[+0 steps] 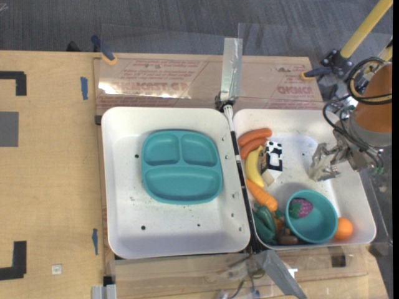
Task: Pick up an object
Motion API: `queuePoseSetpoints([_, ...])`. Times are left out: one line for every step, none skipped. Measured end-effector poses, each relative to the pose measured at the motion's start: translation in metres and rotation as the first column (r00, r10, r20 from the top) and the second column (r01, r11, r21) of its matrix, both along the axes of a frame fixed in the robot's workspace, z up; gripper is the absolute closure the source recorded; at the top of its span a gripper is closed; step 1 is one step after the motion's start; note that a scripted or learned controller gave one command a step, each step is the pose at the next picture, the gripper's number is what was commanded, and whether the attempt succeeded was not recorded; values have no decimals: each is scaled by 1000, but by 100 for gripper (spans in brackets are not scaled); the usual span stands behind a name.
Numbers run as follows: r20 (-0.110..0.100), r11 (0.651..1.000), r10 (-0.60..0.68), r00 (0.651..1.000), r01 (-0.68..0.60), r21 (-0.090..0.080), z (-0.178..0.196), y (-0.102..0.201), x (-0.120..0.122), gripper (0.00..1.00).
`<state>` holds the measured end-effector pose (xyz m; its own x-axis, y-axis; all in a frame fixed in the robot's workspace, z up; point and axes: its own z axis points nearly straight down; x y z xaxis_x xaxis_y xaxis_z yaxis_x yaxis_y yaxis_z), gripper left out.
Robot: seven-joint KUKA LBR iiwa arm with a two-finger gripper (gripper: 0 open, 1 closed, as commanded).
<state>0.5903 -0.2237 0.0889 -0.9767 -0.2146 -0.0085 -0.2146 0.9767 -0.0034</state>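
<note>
Objects for picking lie crowded in the right bin [368, 195], mostly along its left wall and near edge. An orange-red sausage-shaped toy [254, 137] sits at the far left of that bin, with a yellow banana [253, 169] just beside it and a black-and-white patterned block [273, 156] touching the banana's right side. Nearer the camera, an orange carrot [263, 197] lies slantwise below the banana. A green leafy toy [264, 222] rests in the near left corner, against a teal bowl [313, 223]. The bowl holds a purple and green item [302, 207], too small to name. A small orange ball [343, 229] touches the bowl's right side, and something dark brown [285, 235] peeks out at the bowl's near left edge.

The left bin [118, 185] holds a teal divided plate [182, 167] with three compartments, lying flat near the middle.

The end effector [325, 164] hangs over the right half of the right bin, above bare white floor, well apart from the toys on the left and beyond the bowl. Nothing is seen between its fingers; whether they are spread or closed cannot be told. The arm's orange band [377, 101] shows above it at the right edge.

Both bins sit side by side on the desk [43, 185], with a clear panel [162, 80] behind them.
</note>
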Motion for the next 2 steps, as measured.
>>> queuePoseSetpoints([3,963,268,963,-268,-2,0,2,32,100])
queuePoseSetpoints([1,963,268,963,-268,-1,-1,2,32,0])
